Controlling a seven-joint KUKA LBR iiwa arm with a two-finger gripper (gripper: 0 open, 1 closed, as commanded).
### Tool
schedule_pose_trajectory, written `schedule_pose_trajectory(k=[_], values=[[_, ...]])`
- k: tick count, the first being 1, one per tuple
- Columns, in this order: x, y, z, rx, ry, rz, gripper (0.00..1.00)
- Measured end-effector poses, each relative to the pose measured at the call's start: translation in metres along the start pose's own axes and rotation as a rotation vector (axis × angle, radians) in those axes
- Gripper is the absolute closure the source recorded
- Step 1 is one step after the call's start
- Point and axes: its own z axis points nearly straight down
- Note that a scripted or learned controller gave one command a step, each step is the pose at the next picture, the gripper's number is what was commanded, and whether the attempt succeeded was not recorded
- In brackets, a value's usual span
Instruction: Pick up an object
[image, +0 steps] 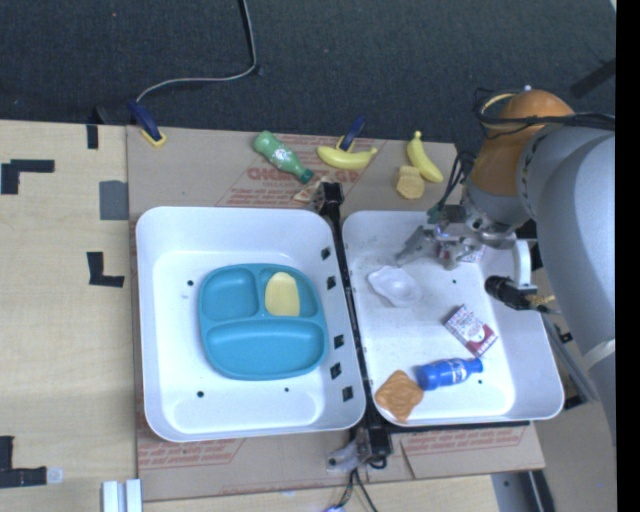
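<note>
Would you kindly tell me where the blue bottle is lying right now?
The blue bottle lies on its side in the right bin, near its front edge, between the orange cookie-like piece and the small red-and-white packet.

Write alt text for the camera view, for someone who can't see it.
A grey robot arm's gripper hangs over the right bin, which holds a clear cup, small packet, blue bottle and cookie. The left bin holds a blue tray.

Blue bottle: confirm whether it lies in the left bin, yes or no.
No, the blue bottle lies in the right bin, beside the orange piece.
</note>
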Motion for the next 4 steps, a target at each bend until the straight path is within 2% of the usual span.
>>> schedule_pose_trajectory(k=[1, 2, 3, 4], values=[[-0.039, -0.019, -0.003, -0.023, -0.015, 0.000, 0.00], [-0.020, 0.000, -0.001, -0.010, -0.012, 0.002, 0.00], [-0.018, -0.071, -0.001, -0.022, -0.014, 0.001, 0.00], [-0.029, -0.125, 0.000, -0.025, -0.015, 0.001, 0.00]])
